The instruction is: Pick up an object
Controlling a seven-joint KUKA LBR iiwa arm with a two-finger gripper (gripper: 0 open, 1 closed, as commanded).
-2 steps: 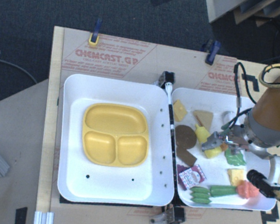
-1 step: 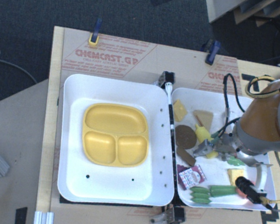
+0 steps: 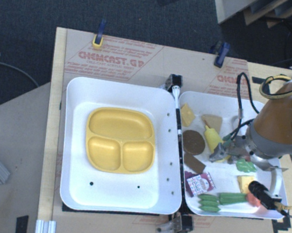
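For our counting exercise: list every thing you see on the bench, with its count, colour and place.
Bins: two, white, side by side.
Tray: one, yellow, three compartments, left bin.
Disc: one, brown, right bin, left part.
Wedge: one, pale yellow, right bin, top left.
Packet: one, maroon and white, right bin, bottom left.
Pods: green, right bin, bottom.
Clamps: two, blue, board's far edge.
Arm: one, grey and orange, right.
Gripper: one, over right bin.

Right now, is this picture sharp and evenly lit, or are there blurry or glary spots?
In the camera view the light is soft and even: the yellow tray shows gentle shine, the left white bin looks bright without harsh glare, the dark floor stays dim, and the small food pieces near the claw look soft and grainy.
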